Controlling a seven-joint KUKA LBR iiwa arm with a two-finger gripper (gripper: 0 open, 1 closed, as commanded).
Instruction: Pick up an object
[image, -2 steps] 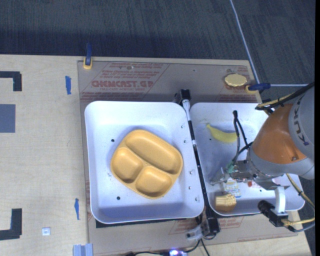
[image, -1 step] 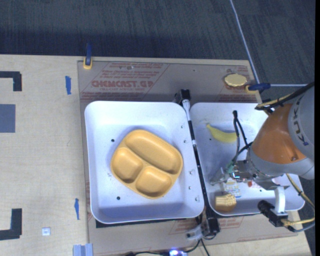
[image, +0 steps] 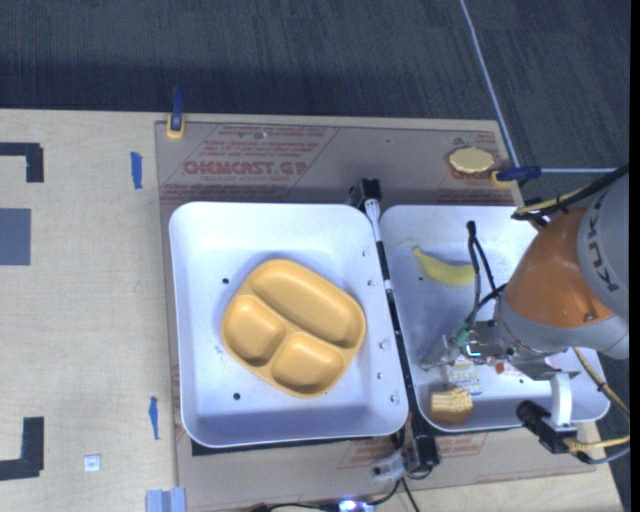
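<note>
Bread piece (image: 451, 403) ×1 | banana (image: 446, 267) ×1 | yellow tray (image: 291, 326) ×1 | bins (image: 190, 300) ×2

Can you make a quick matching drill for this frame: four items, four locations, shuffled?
Items:
1. yellow divided tray
2. banana
3. small tan item
4. tan disc

Locations:
A. on the board beyond the bins
B. left bin
C. right bin, far end
D. right bin, near edge

Pairs: 1-B, 2-C, 3-D, 4-A
</note>
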